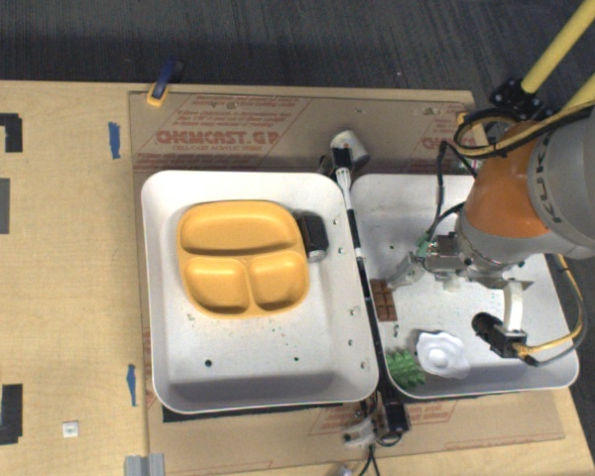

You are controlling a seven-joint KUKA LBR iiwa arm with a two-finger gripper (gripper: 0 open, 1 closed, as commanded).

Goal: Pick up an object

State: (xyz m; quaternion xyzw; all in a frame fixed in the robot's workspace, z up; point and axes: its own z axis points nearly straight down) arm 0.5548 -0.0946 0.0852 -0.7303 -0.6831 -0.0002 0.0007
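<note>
A yellow divided tray (244,256) lies in the left bin (238,365), and a small black object (312,234) rests against the tray's right edge. In the right bin (397,201) a white crumpled object (442,353) and a green leafy piece (405,368) sit near the front edge. A small brown block (382,298) lies by the bin's left wall. My gripper (432,260) hangs over the middle of the right bin, seen from above under the orange wrist band (501,206). It is above and behind the white object, apart from it.
The arm's grey body (575,186) and its yellow and black cables (516,340) cover the right bin's right side. A divider with a white clip (345,152) runs between the bins. Both bins stand on cardboard (228,132) over the wooden bench.
</note>
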